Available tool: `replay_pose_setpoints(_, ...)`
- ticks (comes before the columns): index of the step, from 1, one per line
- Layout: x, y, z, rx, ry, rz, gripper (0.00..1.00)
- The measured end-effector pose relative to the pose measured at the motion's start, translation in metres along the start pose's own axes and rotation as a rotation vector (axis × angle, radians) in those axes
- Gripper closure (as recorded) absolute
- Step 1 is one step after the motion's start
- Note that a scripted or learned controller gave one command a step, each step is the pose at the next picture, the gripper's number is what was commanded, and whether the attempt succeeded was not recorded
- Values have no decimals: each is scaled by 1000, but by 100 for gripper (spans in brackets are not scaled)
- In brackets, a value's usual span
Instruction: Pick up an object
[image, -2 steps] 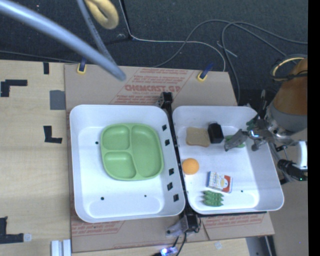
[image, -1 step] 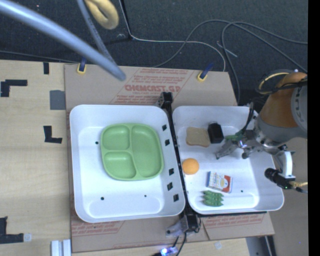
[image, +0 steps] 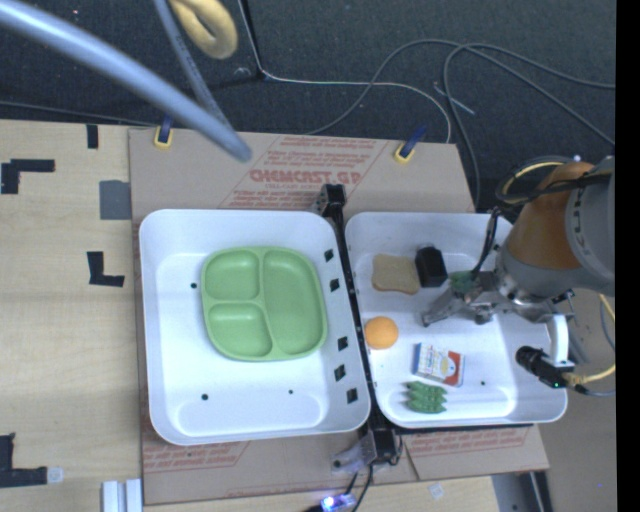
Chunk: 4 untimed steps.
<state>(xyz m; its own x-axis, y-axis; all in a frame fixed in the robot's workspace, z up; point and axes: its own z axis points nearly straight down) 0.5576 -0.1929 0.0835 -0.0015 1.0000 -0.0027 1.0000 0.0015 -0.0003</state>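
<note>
From my seat the biggest thing on the bench is the left bin (image: 170, 330), which carries a green divided plate (image: 265, 303) lying flat, roughly in the middle. Just beside it, sharing a clipped seam, is the right bin (image: 500, 395), and that is where everything pickable lies. The arm (image: 565, 235) reaches over this bin's right wall, orange band uppermost, wrist low above the bin floor.

Going down in size: a tan slice of bread (image: 396, 274) sits at the bin's upper left, with a small black block (image: 431, 266) touching or nearly touching its right edge. Below them, a white card packet with red and blue print (image: 439, 364) lies flat, and near the front wall is a cluster of green pods (image: 426, 398). An orange ball (image: 381, 333) rests against the left wall, by the seam.

The gripper (image: 440, 310) points left into the middle of the bin, over bare floor between the black block above and the packet below. I see nothing between its fingers; I cannot tell from this slant how far the jaws stand apart.

My read is that I am in the approach step, with no grasp made. The next move calls for choosing a target, likely the black block or the packet, both near, then centring over it and descending squarely. The flat packet looks harder to pinch.
</note>
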Motion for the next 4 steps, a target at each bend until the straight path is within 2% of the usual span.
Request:
replay_pose_setpoints(1, 0, 1, -13, -5, -1, 0, 100)
replay_pose_setpoints(3, -10, 2, -107, -4, 2, 0, 100)
replay_pose_setpoints(4, -9, 3, -127, -2, 3, 0, 100)
